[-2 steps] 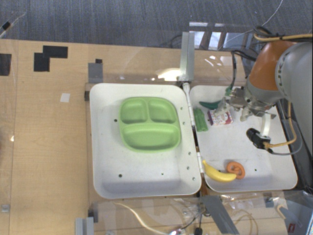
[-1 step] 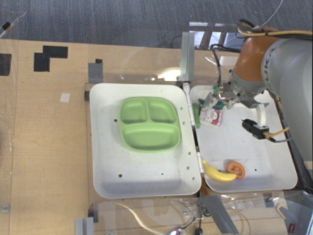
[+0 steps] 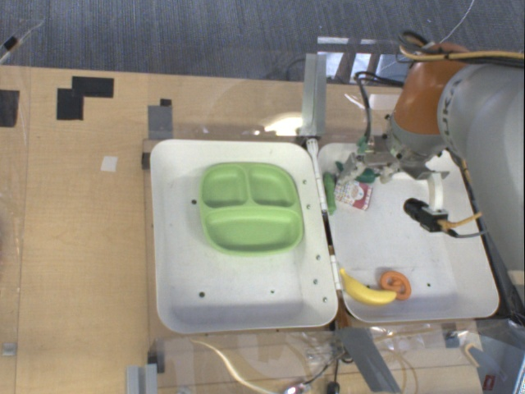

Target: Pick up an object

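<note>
1. Hand (image 3: 367, 164) sits low over the back-left part of the right bin (image 3: 459, 290), hanging off the grey arm (image 3: 484, 113) with its orange band (image 3: 422, 93). Can't tell whether it is released or clenched; the wrist body hides that.
2. Right at the hand: a small white packet with red print (image 3: 355, 194), tilted, lying on the bin floor just below the hand. Whether they touch is unclear.
3. Green item (image 3: 330, 191) lies along the bin's left wall, just beside the packet.
4. Black cable connector (image 3: 422, 213) hangs off the arm to the right of the packet, above the bin floor.
5. Front of the same bin: yellow banana (image 3: 365, 290) near the front-left corner, small orange ring-shaped object (image 3: 397, 283) touching or just beside its right end. Both well apart from the hand.
6. Left bin (image 3: 176, 294): green divided plate (image 3: 250, 208), three compartments, flat in the middle.
7. Both bins sit side by side on the wooden tabletop (image 3: 74, 245).
</note>
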You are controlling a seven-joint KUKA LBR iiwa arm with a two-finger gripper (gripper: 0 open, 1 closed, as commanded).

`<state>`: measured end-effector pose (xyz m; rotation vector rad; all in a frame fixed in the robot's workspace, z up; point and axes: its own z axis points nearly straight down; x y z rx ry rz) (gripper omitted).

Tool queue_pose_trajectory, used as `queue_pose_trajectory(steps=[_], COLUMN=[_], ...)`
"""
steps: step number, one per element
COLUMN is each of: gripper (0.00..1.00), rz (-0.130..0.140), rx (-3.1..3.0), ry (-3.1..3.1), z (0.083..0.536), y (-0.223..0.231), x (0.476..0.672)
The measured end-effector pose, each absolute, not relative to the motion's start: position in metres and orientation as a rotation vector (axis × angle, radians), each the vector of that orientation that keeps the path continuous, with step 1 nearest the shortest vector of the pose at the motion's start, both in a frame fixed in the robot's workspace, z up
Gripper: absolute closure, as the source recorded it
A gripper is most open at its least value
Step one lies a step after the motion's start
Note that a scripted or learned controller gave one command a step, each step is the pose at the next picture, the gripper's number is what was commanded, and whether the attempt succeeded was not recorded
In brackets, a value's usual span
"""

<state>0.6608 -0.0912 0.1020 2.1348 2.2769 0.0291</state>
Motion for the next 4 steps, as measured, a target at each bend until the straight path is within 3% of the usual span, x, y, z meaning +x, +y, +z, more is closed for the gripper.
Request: queue_pose_trajectory(steps=[1, 2, 3, 4], gripper=[0.0, 0.0, 0.0, 1.0], rz=[0.018, 0.018, 0.029, 0.032], rx=[2.153, 2.2, 2.28, 2.269], ry=[2.268, 2.221, 2.127, 2.131], z=[0.101, 0.1, 0.101, 0.115], y=[-0.089, -0.087, -0.152, -0.151], x=[0.675, 0.675, 0.675, 0.677])
